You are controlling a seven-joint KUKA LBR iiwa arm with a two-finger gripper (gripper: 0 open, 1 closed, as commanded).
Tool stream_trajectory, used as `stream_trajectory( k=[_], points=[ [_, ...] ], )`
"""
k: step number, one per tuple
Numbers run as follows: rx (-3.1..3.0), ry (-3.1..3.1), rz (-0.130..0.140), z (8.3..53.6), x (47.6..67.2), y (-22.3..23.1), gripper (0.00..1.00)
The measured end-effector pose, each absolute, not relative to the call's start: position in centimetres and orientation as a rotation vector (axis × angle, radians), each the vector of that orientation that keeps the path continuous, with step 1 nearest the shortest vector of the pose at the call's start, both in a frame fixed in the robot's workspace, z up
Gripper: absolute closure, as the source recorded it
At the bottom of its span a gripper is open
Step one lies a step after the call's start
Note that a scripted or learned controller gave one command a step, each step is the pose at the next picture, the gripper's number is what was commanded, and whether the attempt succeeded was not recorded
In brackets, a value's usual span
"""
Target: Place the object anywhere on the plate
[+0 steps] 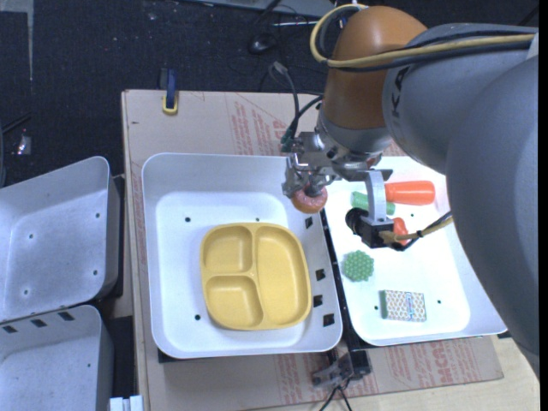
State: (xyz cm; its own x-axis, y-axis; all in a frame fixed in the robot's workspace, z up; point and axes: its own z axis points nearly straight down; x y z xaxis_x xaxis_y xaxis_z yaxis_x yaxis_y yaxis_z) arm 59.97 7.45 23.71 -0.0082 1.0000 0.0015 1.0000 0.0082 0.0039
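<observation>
A yellow three-compartment plastic plate [255, 276] is seen lying in the left white bin [171, 255]. Above that bin's right rim, a small round pinkish-orange object [309, 199] is gripped between the closed-in fingers of the gripper [308, 187], clear of the plate. In the right white bin [454, 306] a green bumpy ball [358, 266], a patterned rectangular packet [403, 305] and an orange carrot-shaped toy [409, 193] are found.

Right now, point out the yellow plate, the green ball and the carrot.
yellow plate [224, 311]: camera view, on its lower left rim.
green ball [358, 266]: camera view, on its middle, in the right bin.
carrot [411, 192]: camera view, on its orange body.
</observation>
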Motion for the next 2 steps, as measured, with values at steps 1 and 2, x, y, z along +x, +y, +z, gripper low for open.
stream_trajectory(
  k=[1,2],
  points=[
    [2.213,2.229,0.003,22.44,62.19,12.29,1.0],
    [2.217,2.224,0.0,22.51,62.12,11.95,0.0]
  ],
)
